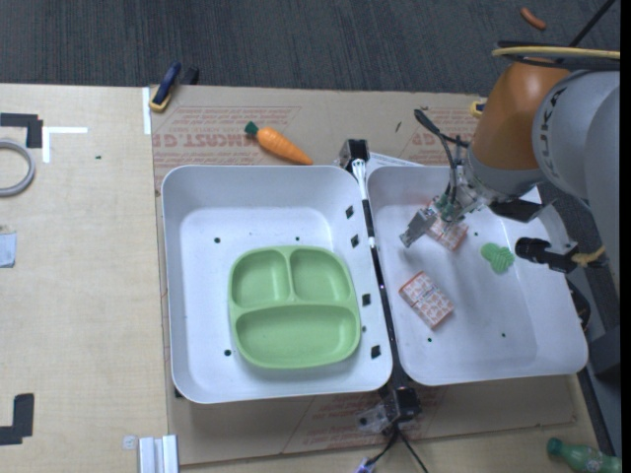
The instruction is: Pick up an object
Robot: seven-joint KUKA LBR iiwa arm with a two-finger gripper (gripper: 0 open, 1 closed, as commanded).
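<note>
While the gripper (434, 223) hangs low in the right bin (552, 358), it sits right at a small pink patterned packet (450, 234) near the bin's upper left. Whether that packet is between the jaws or just beside them, I cannot tell from this slant, nor whether the gripper is parted or clenched. A second packet (427, 298) lies apart, closer to the bin's middle, and a little green piece (498, 257) sits to the right. To do this well, I'd say square the jaws across the packet's narrow side, press down flat, then close firmly before lifting straight up. The arm (577, 116) comes in from the right, orange band high, wrist bent steeply down into the bin. The left bin (187, 294) holds a green divided plate (294, 306).
</note>
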